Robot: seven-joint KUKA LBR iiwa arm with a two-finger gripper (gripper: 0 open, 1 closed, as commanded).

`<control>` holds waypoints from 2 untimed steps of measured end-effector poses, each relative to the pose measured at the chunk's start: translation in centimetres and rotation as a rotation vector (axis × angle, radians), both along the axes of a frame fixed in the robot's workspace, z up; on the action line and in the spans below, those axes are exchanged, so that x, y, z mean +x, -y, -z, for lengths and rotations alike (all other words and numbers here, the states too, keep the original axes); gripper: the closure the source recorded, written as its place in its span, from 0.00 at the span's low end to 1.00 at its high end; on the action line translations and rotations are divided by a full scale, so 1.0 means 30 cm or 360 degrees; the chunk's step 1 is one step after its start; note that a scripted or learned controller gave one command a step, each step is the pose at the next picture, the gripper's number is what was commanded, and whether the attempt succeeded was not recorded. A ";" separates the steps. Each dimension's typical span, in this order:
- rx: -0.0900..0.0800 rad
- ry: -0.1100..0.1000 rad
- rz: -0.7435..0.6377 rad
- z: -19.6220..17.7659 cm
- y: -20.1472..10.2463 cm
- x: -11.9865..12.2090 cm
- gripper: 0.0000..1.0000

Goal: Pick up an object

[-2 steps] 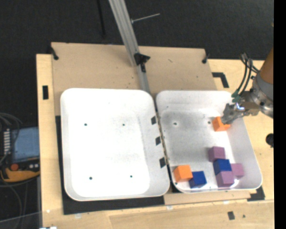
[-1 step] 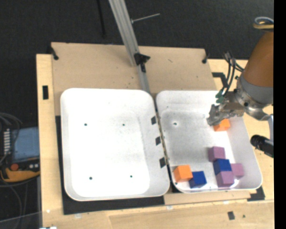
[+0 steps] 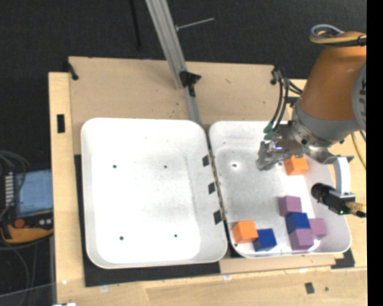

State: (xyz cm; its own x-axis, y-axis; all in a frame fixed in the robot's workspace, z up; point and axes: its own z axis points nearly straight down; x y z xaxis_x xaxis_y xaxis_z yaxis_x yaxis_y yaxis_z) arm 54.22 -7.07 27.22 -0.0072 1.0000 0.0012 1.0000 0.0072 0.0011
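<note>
My gripper (image 3: 266, 158) hangs over the upper middle of the right bin (image 3: 242, 190), under the grey wrist and orange band. An orange block (image 3: 297, 165) lies just right of it, partly behind the wrist. Toward the bin's near side sit a purple block (image 3: 290, 204), a blue block (image 3: 298, 221), another purple block (image 3: 301, 237) and a small purple one (image 3: 318, 227). At the bin's front left lie an orange block (image 3: 245, 231) and a blue block (image 3: 265, 239), touching. I see no block at the gripper's tip.
The left bin (image 3: 143, 190) lies beside the right one, joined by dark clips (image 3: 212, 187). A slanted metal rod (image 3: 169, 40) rises behind the bins. A black fitting (image 3: 329, 197) sticks out at the right bin's right edge. A blue device with cables (image 3: 29, 196) sits off the bench's left.
</note>
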 end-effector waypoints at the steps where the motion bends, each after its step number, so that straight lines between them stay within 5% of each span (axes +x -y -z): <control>1: 0.0000 -0.0002 0.0000 0.014 -0.183 -0.013 1.00; 2: 0.0000 -0.0007 0.0005 0.066 -0.344 0.027 1.00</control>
State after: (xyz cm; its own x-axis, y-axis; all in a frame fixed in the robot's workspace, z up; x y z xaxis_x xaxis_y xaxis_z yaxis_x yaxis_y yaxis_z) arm 55.03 3.26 25.25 -0.0042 1.0000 0.0011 1.0000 0.0042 -0.0031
